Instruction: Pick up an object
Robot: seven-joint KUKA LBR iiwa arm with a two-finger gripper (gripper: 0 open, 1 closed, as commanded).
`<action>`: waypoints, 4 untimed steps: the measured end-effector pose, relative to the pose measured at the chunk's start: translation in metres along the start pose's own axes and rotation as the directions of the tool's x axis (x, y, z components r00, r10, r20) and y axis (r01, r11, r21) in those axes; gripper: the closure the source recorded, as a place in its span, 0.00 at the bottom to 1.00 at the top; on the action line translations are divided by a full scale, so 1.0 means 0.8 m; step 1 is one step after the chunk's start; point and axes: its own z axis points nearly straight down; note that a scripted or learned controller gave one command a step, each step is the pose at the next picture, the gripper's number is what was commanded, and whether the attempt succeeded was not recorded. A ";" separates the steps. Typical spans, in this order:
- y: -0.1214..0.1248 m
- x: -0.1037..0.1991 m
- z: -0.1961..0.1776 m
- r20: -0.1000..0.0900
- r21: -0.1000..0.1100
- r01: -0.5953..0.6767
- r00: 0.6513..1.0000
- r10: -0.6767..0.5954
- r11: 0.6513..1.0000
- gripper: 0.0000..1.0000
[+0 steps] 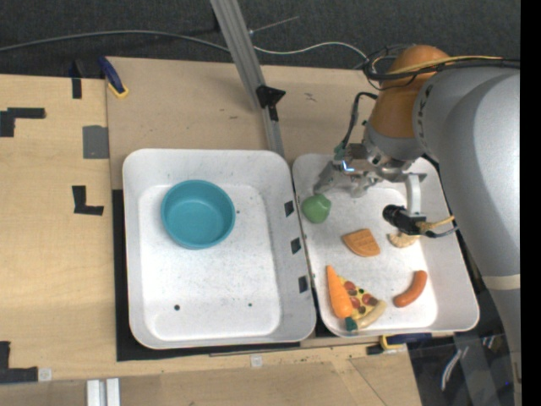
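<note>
With its fingers' state impossible to tell, the gripper [336,176] hovers right of centre above the small round green toy fruit [316,208], and should centre over it before descending.

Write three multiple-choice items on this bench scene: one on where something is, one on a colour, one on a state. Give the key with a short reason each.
1. Where is the bowl?
A. In the left bin
B. In the right bin
C. On the wooden bench outside both bins

2. What colour is the round thing nearest the tool?
A. Red
B. Green
C. Blue

3. How does the carrot lie?
A. Alone in the left bin
B. Inside the bowl
C. Beside the pizza slice, in the right bin

Key: 1 A, the teal bowl sits in the left bin. 2 B, the green ball lies just below the tool. 3 C, the carrot lies against the pizza slice near the front of the right bin.
</note>
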 end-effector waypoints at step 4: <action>0.003 -0.007 -0.156 -0.002 -0.008 0.000 1.000 0.000 1.000 1.00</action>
